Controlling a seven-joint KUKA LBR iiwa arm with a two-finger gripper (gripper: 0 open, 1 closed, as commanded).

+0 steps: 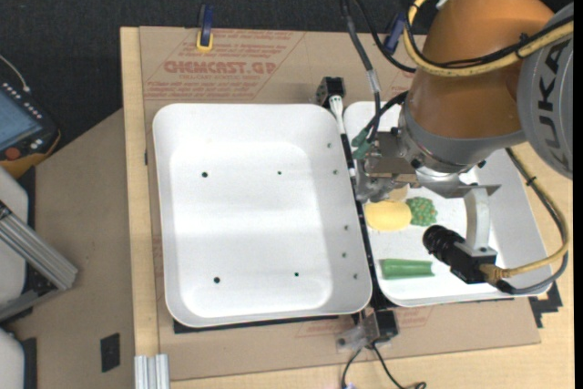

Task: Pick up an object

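My arm's orange wrist covers most of the right bin (510,282). The gripper (375,187) reaches down near that bin's left wall, just above a yellow rounded object (388,216). A green knobbly object (423,211) lies right beside the yellow one. A flat green stick-like piece (405,268) rests nearer the front of the bin. The wrist hides the gripper's tips, and nothing is seen held.
The left bin (250,214) is a wide white tray sharing a wall with the right bin. Both stand on a cardboard sheet (219,59) held by a blue and yellow clamp (206,30) at the back.
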